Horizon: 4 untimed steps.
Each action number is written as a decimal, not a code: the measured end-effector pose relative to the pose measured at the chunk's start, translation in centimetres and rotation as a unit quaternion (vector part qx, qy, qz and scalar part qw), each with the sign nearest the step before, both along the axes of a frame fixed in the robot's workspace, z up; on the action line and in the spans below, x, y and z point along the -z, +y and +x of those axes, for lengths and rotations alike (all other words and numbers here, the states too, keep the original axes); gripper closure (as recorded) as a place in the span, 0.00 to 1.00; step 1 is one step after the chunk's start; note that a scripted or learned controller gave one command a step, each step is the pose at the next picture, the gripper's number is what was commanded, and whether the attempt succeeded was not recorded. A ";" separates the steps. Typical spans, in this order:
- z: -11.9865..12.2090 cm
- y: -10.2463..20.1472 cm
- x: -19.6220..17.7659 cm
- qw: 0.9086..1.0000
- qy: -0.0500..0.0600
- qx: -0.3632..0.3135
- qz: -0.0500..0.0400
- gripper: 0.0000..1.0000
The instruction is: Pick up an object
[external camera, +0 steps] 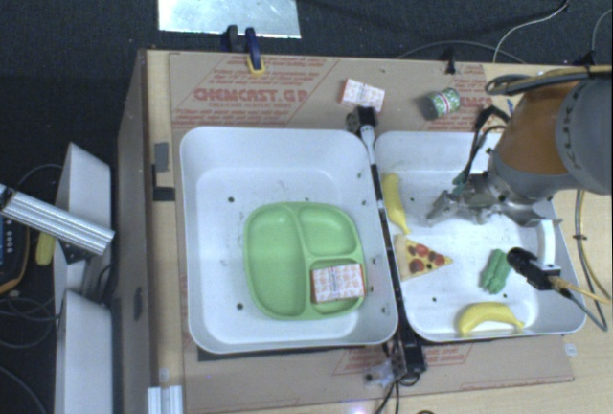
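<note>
- The grey arm with the orange band (536, 139) reaches over the right shallow white bin (421, 153) from its right edge; in my judgement the pick is only at the approach, with nothing lifted yet
- The left shallow white bin (220, 163) carries a light green divided plastic plate (287, 254) near its middle, and a small white-and-red printed packet (337, 283) lies in the plate's compartment nearest the bin's front right corner
- The two-finger gripper (458, 206) hangs low over the middle of the right bin; its metal fingers look parted with only bare bin floor under them, gripping nothing
- A yellow toy banana (490, 316) lies at the right bin's front edge, well apart from the gripper
- A slim yellow curved piece (393, 199) lies along the right bin's left wall
- A toy pizza slice with red dots (421, 258) sits near the same wall, nearest the gripper of the candidates
- A small green lumpy toy (494, 270) lies towards the right bin's front right
- Left to do: descend on one object, close and lift
</note>
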<state>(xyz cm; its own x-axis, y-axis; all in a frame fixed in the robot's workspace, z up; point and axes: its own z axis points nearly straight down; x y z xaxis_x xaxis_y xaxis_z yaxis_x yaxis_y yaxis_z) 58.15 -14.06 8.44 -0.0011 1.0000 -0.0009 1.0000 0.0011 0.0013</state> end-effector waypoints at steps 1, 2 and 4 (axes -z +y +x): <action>-3.2 -3.8 -13.3 1.000 -0.002 0.000 -0.001 0.00; -6.7 -6.6 -4.2 1.000 0.000 0.000 0.000 0.00; -9.3 -4.2 -2.5 1.000 -0.002 0.000 0.000 1.00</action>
<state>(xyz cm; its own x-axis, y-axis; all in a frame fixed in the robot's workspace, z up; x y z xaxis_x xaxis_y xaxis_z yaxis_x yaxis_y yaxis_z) 48.80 -18.24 10.91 -0.0013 1.0000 -0.0011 1.0000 0.0013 0.0047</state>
